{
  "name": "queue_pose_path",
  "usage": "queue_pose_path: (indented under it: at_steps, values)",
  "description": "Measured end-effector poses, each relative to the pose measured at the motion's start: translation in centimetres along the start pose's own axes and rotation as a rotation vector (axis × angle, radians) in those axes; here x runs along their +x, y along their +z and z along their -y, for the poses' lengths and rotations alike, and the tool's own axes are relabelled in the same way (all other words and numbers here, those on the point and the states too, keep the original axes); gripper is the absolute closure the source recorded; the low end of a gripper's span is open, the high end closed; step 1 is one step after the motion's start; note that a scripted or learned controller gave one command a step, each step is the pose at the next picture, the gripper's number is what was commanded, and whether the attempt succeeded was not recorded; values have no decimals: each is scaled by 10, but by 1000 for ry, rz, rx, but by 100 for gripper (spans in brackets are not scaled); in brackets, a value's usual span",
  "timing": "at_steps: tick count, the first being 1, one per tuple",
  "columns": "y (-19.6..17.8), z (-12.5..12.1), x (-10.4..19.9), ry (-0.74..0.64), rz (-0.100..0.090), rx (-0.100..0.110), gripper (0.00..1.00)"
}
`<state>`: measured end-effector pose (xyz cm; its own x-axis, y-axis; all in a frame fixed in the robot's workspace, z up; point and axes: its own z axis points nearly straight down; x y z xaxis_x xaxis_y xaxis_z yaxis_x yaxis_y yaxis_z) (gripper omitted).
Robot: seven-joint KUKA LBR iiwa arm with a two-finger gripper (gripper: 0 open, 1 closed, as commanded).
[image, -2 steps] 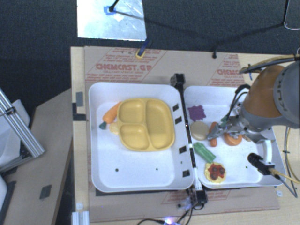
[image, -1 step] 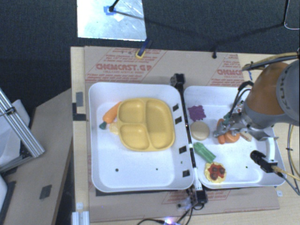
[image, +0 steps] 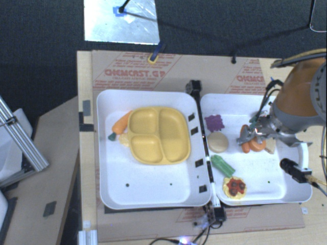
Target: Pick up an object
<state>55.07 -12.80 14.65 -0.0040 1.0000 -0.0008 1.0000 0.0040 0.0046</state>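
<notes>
My gripper (image: 253, 135) is low over the middle of the right bin (image: 271, 188), reaching in from the right. Directly beneath it lies an orange toy (image: 254, 147), partly covered by the gripper. Further left in the same bin are a purple bunch of grapes (image: 214, 121), a beige round piece (image: 218, 142), a green pickle-like piece (image: 223, 165) and a small pizza slice with red topping (image: 234, 187).
The left bin (image: 153, 193) holds a yellow divided plate (image: 156, 135), with an orange carrot (image: 121, 122) at its left rim. A black divider (image: 202, 137) runs between the bins. The arm's grey and orange body (image: 301, 96) hangs over the right bin's far right side.
</notes>
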Motion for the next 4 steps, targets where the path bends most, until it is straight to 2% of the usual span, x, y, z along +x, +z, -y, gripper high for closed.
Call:
queue_pose_path:
  at_steps: [1,2,3,4]
  values:
    - [-61,-2,8,-1,0,-3,100]
    - [-79,-3,8,0,0,0,100]
    - [-71,-29,60,-6,-2,1,100]
    - [-84,-56,105,-5,-2,0,100]
